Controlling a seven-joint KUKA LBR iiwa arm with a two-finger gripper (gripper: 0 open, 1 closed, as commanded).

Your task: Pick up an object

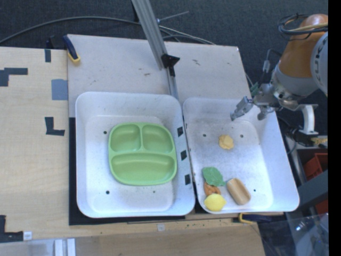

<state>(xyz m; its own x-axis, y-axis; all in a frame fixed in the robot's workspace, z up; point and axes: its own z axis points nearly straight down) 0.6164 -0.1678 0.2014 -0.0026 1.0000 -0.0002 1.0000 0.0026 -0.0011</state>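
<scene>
My gripper (249,111) hangs over the far right corner of the right bin (277,159), its two fingers spread open with nothing between them. A small yellow lump (226,142) lies in the middle of that bin, below and left of the gripper. At the bin's near edge sit a green leafy piece (212,175), an orange carrot-like piece (211,188), a yellow lemon (214,202) and a tan bread roll (238,191).
The left bin (88,159) holds a green divided plate (142,153). A grey metal pole (152,28) slants in from the top down to the gap between the bins. Cables lie beyond the bench's far edge.
</scene>
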